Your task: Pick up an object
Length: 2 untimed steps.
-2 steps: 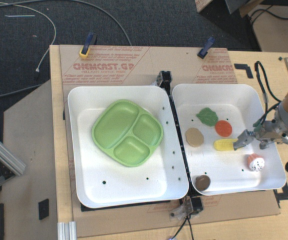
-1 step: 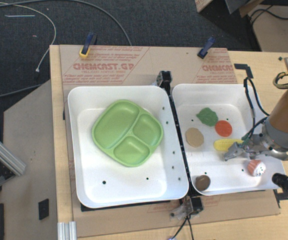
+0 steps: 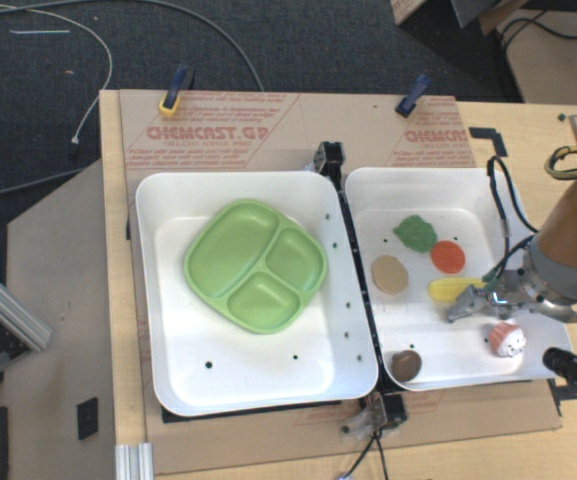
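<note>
The arm comes in from three o'clock and hangs low over the right bin [image 3: 366, 268], its claw [image 3: 473, 306] pointing toward nine o'clock. One grey finger lies close to the bin floor just below the yellow piece [image 3: 448, 289], but the other is lost against the wrist, so I cannot tell whether the claw is released or clenched, and nothing can be seen gripped in it.

The candidate objects all sit in the right bin, loosely spread, probably so each can be reached separately. A green leafy piece [image 3: 415, 233] lies toward twelve o'clock, an orange-red round piece [image 3: 449, 257] just beside it at four o'clock, a tan oval [image 3: 389, 274] toward nine o'clock, a brown round piece [image 3: 405, 365] at the bin's seven o'clock corner, and a small white-and-red piece [image 3: 508, 341] at the claw's five o'clock.

The left bin [image 3: 153, 268] carries only a green divided plate [image 3: 255, 265], lying flat and turned at an angle.

Judging by its position, the claw is working at the yellow piece, the nearest object.
</note>
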Each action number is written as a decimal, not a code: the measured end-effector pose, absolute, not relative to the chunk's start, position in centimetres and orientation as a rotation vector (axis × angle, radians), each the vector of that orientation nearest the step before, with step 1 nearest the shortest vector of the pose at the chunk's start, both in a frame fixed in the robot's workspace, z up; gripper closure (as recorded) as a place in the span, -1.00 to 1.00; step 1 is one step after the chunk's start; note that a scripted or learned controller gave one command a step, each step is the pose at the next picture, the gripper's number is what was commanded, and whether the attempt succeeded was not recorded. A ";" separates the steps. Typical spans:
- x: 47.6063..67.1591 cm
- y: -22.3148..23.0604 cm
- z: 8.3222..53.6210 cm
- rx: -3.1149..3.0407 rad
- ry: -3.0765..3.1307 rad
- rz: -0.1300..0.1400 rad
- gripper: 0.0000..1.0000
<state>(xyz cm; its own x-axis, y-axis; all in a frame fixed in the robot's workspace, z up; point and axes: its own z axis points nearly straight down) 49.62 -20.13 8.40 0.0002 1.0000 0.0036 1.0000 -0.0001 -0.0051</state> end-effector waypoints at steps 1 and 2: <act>49.7 -20.2 9.5 -2.218 -2.218 0.000 1.00; 50.0 -20.4 15.8 -2.224 -2.227 -0.003 1.00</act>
<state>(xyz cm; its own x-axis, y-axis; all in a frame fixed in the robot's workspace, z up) 49.99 -20.45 15.82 -0.0014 1.0000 -0.0026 1.0000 0.0014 0.0056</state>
